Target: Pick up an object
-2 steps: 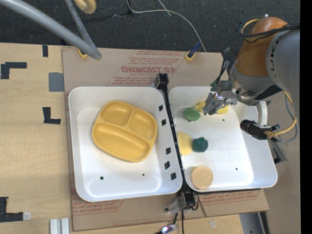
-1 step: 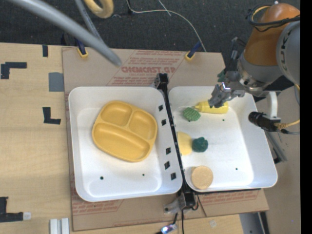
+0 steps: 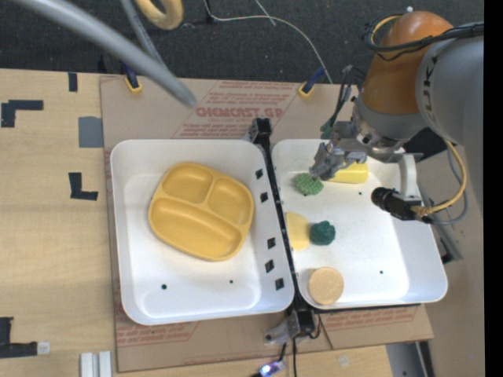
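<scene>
The claw hangs low over the far part of the right bin, near its far-left corner; whether its fingers are open or shut cannot be told from this slant. Just nearer than the claw and slightly to its left in the view, a light green lump lies on the bin floor, close under the tip; contact cannot be told. Just beside the claw on its right lies a yellow block, partly hidden by the wrist.

Nearer the camera than the claw, a dark green lump sits beside a pale yellow piece that lies against the black divider between the 2 bins. Nearest of all, a round tan disc rests by the right bin's front rim. To the right of those 3 things the bin floor is bare white, giving open room out to the right rim.

Left of the claw, past the divider, the left bin carries a yellow sectioned tray, with bare floor around it.

The arm comes in from the right, its orange band above the wrist, bending down toward the bin. Both bins rest on a cardboard sheet on the surface.
</scene>
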Available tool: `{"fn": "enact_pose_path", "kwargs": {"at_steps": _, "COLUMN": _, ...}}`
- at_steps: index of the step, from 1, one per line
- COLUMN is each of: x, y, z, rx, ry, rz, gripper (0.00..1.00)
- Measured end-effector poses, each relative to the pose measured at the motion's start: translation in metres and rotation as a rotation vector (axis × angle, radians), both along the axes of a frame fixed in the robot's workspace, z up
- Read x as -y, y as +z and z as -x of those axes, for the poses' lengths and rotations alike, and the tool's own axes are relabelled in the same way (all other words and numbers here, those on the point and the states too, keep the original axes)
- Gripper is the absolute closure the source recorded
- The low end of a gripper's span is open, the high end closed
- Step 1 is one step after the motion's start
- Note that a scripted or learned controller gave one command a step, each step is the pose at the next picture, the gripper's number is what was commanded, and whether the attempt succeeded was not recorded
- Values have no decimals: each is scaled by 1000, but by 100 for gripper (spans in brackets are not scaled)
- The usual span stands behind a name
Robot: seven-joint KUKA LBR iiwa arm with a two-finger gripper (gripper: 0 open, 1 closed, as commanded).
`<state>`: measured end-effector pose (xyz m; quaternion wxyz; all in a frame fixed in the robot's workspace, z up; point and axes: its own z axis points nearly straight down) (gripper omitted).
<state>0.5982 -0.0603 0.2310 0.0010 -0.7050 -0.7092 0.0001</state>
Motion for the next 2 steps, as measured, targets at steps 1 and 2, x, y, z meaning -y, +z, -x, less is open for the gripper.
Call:
{"fn": "enact_pose_path", "kwargs": {"at_steps": 1, "x": -51, "y": -12, "z": -2, "rx": -1, "ry": 0, "rz": 1, "gripper": 100}}
{"fn": "enact_pose_path", "kwargs": {"at_steps": 2, "x": -113, "y": -4, "z": -4, "rx": 1, "ry": 3, "rz": -1, "gripper": 100}}
